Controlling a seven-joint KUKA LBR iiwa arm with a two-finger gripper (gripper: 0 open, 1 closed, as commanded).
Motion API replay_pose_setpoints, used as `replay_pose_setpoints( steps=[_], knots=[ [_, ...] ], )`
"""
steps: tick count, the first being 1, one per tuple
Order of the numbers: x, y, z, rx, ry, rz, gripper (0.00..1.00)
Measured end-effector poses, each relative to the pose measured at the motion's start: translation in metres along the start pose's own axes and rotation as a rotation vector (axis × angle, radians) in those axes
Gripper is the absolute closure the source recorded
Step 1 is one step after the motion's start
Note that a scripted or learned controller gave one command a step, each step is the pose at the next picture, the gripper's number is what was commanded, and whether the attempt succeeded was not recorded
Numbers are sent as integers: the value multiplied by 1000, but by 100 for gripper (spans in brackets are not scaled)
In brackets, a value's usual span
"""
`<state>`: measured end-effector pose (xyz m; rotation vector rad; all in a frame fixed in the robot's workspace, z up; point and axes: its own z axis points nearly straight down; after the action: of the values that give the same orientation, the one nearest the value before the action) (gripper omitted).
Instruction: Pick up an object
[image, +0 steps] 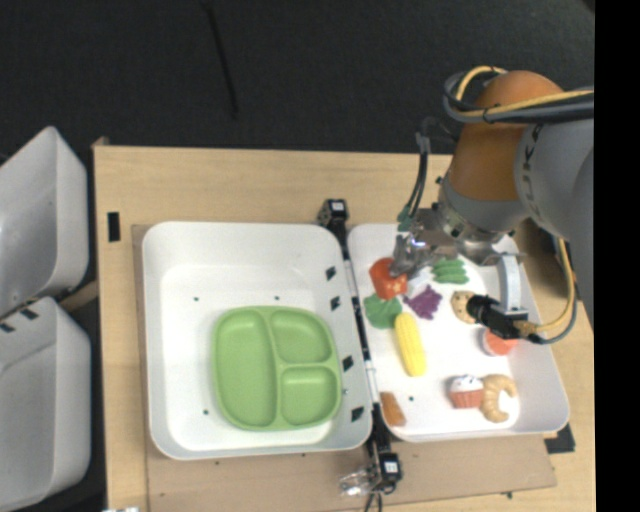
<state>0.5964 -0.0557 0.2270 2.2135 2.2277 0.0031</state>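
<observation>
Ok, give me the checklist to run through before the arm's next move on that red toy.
1. Gripper above the right bin: ok.
2. Gripper lined up with the red toy: ok, it sits right at the toy's upper edge.
3. Red toy actually held: cannot tell.
4. Room around the target: not ok, the green leafy toy and purple toy crowd it.
5. Yellow corn out of the way: ok, it lies below the target.
6. Left bin's green divided plate undisturbed: ok.
</observation>
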Motion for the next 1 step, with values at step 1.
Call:
replay_pose_setpoints(
  steps=[1],
  knots=[
    [46, 6, -11, 1, 0, 0, 100]
  ],
)
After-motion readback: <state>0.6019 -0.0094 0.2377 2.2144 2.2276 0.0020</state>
